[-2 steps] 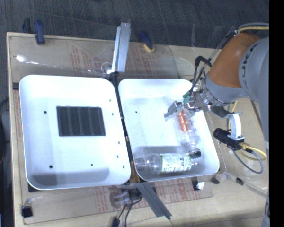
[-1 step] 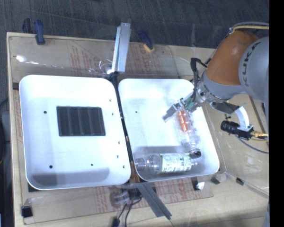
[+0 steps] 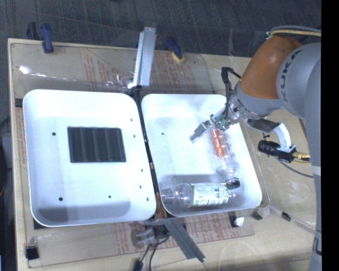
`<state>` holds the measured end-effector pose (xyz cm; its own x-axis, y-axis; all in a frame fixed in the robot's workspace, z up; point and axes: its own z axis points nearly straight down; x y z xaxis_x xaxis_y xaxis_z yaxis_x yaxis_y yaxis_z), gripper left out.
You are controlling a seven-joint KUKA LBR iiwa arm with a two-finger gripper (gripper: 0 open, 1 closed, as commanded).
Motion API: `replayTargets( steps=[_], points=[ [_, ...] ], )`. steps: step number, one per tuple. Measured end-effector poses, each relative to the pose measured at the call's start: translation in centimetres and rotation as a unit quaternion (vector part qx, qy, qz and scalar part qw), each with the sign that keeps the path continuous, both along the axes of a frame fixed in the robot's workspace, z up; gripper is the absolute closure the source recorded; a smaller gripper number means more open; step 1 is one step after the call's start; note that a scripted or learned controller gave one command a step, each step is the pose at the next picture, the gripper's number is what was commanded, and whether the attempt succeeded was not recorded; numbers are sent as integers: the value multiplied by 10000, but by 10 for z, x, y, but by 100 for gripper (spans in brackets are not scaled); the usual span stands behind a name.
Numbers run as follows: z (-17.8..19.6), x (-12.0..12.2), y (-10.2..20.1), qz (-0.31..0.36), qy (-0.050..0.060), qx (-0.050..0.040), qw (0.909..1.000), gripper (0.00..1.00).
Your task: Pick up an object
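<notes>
Two clear plastic bottles lie in the right bin (image 3: 158,151): the orange-labelled bottle (image 3: 221,150) along its right wall, the larger bottle (image 3: 199,195) across its near end. The pincer (image 3: 210,126) hangs over the orange-labelled bottle's upper end, one finger jutting left; whether it grips I cannot tell. This looks like the approach; next comes descent and closing.

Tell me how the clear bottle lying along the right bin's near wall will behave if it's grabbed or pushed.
The bottle lies on its side, so a push would probably roll it. It looks like clear thin plastic and seems empty: likely light, and it may dent under a squeeze. Its smooth wall could slip.
</notes>
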<state>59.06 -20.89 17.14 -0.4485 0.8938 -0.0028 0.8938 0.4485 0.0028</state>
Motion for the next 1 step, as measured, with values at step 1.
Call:
replayTargets(
  steps=[1],
  points=[
    [11,1,1,21,-21,-6,10000,100]
  ],
)
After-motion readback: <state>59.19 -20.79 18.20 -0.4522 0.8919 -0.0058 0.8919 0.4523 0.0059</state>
